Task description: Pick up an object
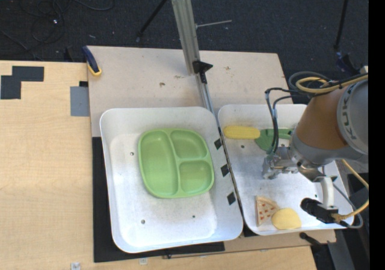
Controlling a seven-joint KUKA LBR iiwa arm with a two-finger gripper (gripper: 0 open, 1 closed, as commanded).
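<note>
White bins sit side by side on the table (150,76). The left bin (120,214) holds a green divided plate (177,162). In the right bin (252,214), a yellow corn cob (240,133) lies at the far left, and a pizza slice (264,209) touches a yellow lemon (286,219) at the near edge. The hand (275,168) hovers mid-bin; whether it is clenched or released cannot be told.

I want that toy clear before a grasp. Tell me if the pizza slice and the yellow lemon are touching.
Touching: the camera view shows the pizza slice in the right bin's near corner with its lower right edge against the lemon, no white floor between them.
</note>
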